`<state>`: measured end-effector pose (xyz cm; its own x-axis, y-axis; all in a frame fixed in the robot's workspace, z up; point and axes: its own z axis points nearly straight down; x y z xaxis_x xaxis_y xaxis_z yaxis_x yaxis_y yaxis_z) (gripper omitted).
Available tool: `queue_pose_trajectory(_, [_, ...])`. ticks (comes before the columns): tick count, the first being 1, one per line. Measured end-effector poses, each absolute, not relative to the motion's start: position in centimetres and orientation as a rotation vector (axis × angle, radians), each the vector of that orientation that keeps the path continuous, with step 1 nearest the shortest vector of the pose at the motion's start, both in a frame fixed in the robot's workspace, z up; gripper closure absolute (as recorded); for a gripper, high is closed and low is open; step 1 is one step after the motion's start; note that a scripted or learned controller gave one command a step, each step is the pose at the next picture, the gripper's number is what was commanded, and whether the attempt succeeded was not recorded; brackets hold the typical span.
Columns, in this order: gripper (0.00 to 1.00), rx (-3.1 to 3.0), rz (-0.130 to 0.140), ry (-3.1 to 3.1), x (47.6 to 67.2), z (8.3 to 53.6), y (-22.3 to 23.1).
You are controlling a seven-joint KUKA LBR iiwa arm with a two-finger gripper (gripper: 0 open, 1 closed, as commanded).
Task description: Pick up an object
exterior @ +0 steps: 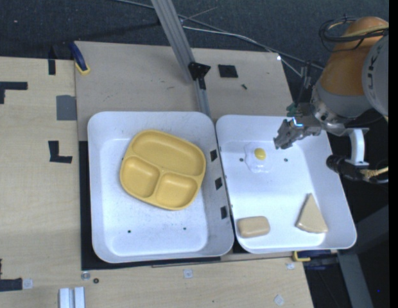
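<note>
In the right bin [327,191] lie a small yellow round piece on a clear base [259,154] near the back, a tan rounded block [253,226] at the front left, and a tan wedge [311,214] at the front right. My gripper [285,136] hangs over the bin's back right part, just right of the yellow piece and above it. Nothing shows between its dark fingers. The left bin [103,191] holds a yellow divided plate [162,169] with three compartments.
A grey pole [176,34] slants from the top of the view down to the gap between the bins. The arm's orange band [350,56] sits at the right edge. Dark tape marks dot the wooden bench [32,172].
</note>
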<state>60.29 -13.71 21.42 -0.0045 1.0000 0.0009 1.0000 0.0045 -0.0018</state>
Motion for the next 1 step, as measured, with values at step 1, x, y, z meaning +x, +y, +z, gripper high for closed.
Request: queue_pose_trajectory(1, [1.00, -2.212, 0.001, -2.227, 60.39, 21.05, -7.38])
